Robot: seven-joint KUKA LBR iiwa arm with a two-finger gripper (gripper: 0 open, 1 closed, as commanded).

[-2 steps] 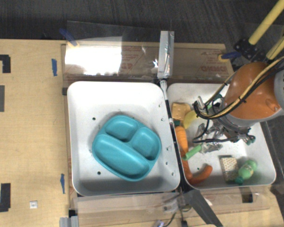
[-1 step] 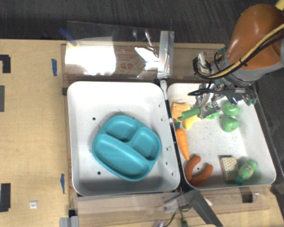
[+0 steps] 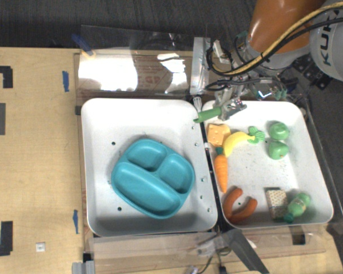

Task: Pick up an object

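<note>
1. Task thing not named; candidates all lie in the right bin (image 3: 317, 170). Nearest the tool: a slim green piece (image 3: 207, 115) lying across the bin's upper-left corner at the divider, just below the gripper (image 3: 231, 104). Can't tell what it is; possibly a bean or a stalk.
2. Just below it, an orange-tan block (image 3: 218, 134), touching a yellow banana (image 3: 234, 142) with a green tip. A carrot (image 3: 220, 173) lies along the left wall under them. Two green round fruits (image 3: 278, 140) sit to the right, one above the other. At the bottom: a curved red-orange sausage (image 3: 239, 204), a speckled block (image 3: 276, 198) and a small green item (image 3: 297, 205).
3. Left bin (image 3: 97, 153) holds a teal divided plate (image 3: 153, 177), well apart from the tool.
4. Gripper state: cannot tell. Metal parts and cables crowd the tip; whether the green piece is pinched or merely beside it is not readable.
5. Risks, as judged: the green piece sits on the rim corner, so a closing pinch may meet the wall or divider, or nudge the piece over into the left bin. The block and banana touch, so a grab there could catch two or slip between them.
6. Arm pose: reaching in from the upper right, orange band (image 3: 280, 13) high, wrist angled down over the right bin's upper-left corner, yellow and black cables draped across.
</note>
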